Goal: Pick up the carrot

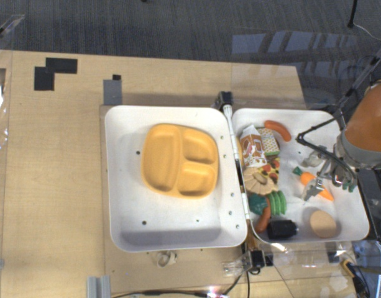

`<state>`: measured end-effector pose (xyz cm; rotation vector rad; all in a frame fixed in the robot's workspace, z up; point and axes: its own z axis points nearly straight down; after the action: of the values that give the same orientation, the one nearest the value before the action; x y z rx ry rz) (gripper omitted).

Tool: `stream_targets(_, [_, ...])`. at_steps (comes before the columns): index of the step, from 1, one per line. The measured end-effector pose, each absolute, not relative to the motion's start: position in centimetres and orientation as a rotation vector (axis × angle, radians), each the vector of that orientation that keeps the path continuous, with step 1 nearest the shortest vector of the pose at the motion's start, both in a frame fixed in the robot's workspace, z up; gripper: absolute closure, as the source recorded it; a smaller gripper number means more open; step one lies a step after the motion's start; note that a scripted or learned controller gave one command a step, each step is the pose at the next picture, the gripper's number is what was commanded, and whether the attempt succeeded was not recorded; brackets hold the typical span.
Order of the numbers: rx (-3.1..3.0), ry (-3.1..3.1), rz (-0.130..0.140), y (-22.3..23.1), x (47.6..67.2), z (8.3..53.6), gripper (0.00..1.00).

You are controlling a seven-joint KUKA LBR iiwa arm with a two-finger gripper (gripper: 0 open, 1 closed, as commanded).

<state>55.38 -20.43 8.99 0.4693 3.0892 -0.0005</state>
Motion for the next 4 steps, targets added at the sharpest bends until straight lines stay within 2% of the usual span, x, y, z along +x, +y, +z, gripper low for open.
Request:
stream_targets(1, [0.458,3.08,-0.003,-20.4,55.8,10.4,1.0])
stream_targets(2, [-0.233,3.114,-0.008,-16.9,53.0,9.0,1.0])
stream_targets(3, [-0.234,3.112,-0.008,-16.9,53.1,9.0,0.0])
stream_targets(4, [-0.178,3.126,-0.003,-16.8,49.8,11.2,0.0])
